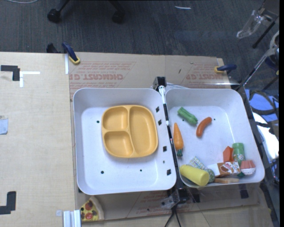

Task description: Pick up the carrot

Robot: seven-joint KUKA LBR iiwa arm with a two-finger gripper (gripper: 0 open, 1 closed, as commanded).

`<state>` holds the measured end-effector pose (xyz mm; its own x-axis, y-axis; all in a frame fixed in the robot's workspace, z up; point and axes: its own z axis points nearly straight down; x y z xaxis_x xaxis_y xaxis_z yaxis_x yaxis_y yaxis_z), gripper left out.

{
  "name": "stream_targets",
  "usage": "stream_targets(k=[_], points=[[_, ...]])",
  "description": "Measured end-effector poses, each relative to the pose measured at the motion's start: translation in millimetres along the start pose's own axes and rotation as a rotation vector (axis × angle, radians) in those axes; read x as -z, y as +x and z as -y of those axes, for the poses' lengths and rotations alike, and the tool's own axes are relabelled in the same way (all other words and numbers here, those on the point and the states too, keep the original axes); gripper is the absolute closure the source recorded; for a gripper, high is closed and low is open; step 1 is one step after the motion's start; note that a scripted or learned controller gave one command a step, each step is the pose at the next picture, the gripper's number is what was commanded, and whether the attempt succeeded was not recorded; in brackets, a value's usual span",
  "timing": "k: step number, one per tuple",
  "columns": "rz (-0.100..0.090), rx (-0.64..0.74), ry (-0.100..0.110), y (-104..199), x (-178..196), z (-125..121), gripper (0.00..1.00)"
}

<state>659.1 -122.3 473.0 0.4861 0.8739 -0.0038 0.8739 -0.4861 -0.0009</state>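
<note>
The carrot (178, 137) lies untouched against the left wall of the right bin (242, 101), just right of frame centre. Nothing is lifted yet; the whole pick remains. The gripper's state cannot be told.

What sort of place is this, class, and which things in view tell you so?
Probably a robotics lab bench: two white bins on clamped cardboard, toy food such as a carrot, and an office chair base on carpet.
</note>
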Motion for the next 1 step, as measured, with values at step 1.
stream_targets(k=[1], points=[[-0.001, 0.096, -0.001, 25.1, 51.7, 13.2, 0.0]])
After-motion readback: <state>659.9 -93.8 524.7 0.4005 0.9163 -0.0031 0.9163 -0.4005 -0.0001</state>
